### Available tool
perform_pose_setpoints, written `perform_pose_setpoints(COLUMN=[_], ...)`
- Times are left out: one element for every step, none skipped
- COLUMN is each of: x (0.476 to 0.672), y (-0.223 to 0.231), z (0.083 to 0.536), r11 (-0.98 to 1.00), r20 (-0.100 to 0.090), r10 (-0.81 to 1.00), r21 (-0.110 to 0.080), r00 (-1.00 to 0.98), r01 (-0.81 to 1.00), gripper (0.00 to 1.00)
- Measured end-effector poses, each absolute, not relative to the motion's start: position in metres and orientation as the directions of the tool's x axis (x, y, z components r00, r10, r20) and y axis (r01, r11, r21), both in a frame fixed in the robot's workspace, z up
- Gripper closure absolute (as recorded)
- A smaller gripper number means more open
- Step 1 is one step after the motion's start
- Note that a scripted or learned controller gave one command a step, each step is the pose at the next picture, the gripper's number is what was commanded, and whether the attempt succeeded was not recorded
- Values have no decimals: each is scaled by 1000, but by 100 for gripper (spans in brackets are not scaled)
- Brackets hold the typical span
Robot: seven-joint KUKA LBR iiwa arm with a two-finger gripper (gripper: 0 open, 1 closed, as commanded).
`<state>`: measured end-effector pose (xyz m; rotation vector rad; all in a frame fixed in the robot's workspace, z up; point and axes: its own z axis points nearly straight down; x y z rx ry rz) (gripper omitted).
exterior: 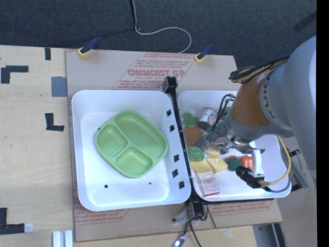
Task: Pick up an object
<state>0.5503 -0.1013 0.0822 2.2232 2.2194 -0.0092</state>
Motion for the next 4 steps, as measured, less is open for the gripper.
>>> perform_pose_setpoints(x=[492, 483, 483, 484], y=[-51, -5, -8, 62], z=[190, 184, 193, 278], r11=[5, 6, 3, 11], r20=[3, 2, 1, 3], r10=[1000, 1000, 1000, 1000], r21=[3, -4, -6, 6], r00=[-5, -6, -3, -11], r01=[1000, 1000, 1000, 1000], gripper=[0, 0, 100, 100])
